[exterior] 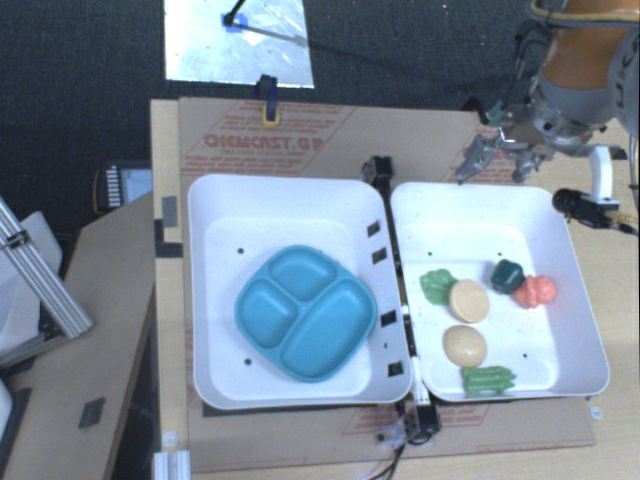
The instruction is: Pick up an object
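Note:
My gripper (pixel 503 160) hangs above the far rim of the right bin (pixel 480 208), its two fingers spread apart with nothing between them. The objects lie lower down in that bin, well apart from the gripper: a green piece (pixel 436 285), a cream oval (pixel 469 301), a tan round piece (pixel 464 346), a green pepper-like piece (pixel 488 378), a dark green piece (pixel 507 274) and a salmon pink piece (pixel 538 291).
The left bin (pixel 220 228) holds a blue divided plate (pixel 305 312). A black hinge strip (pixel 390 268) runs between the bins. Cardboard (pixel 280 138) lies under both, with a yellow clamp (pixel 268 103) at the far edge.

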Tool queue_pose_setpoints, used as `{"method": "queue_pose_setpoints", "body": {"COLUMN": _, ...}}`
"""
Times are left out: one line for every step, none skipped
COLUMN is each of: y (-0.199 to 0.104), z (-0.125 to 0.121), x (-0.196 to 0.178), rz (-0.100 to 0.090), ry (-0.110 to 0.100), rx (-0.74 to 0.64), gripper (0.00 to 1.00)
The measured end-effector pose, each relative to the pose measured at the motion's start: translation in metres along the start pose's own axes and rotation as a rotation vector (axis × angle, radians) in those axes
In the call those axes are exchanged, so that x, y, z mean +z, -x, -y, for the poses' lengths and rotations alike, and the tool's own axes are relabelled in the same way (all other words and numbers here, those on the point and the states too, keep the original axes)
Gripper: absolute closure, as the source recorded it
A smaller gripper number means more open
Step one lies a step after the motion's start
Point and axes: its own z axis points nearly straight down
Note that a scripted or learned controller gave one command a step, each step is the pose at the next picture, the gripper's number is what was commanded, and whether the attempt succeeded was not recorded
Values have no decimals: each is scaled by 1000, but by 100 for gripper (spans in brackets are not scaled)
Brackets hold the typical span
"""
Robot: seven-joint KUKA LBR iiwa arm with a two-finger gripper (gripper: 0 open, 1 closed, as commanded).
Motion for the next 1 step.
{"method": "queue_pose_setpoints", "body": {"y": 0, "z": -2, "x": -8, "rz": 1, "ry": 12, "rx": -2, "gripper": 0}}
